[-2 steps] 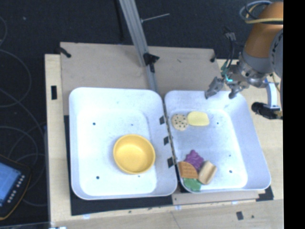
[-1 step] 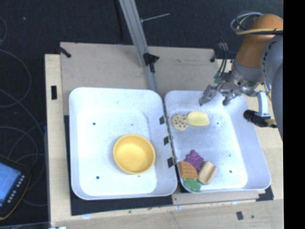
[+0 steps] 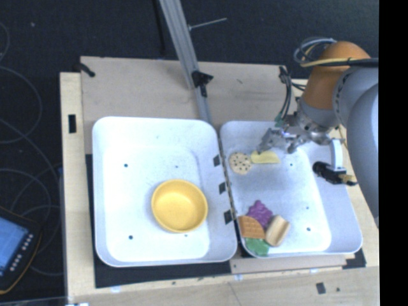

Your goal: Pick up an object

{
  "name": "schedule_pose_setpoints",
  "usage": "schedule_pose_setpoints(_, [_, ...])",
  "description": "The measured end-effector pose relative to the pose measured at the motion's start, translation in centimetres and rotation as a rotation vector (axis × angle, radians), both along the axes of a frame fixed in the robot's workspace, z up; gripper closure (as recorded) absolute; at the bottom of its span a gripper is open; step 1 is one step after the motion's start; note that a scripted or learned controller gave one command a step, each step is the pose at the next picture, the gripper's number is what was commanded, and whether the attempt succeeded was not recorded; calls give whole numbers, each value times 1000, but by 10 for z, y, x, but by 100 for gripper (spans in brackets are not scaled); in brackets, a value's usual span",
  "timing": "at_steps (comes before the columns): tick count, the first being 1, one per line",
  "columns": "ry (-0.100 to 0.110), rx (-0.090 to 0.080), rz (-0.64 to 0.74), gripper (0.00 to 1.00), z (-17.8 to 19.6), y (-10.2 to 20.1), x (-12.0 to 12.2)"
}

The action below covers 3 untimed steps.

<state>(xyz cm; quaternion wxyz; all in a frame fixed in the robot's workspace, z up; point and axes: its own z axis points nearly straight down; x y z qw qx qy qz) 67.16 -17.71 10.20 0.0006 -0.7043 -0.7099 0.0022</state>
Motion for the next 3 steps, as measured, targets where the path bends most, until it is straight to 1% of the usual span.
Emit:
schedule_pose_setpoints(1, [-5, -2, -1, 0, 0, -2, 1])
schedule_pose_setpoints(2, [-8, -6, 3, 100, 13, -3, 2])
schedule_pose_setpoints(3, [-12, 2, -4, 100, 66, 5, 9])
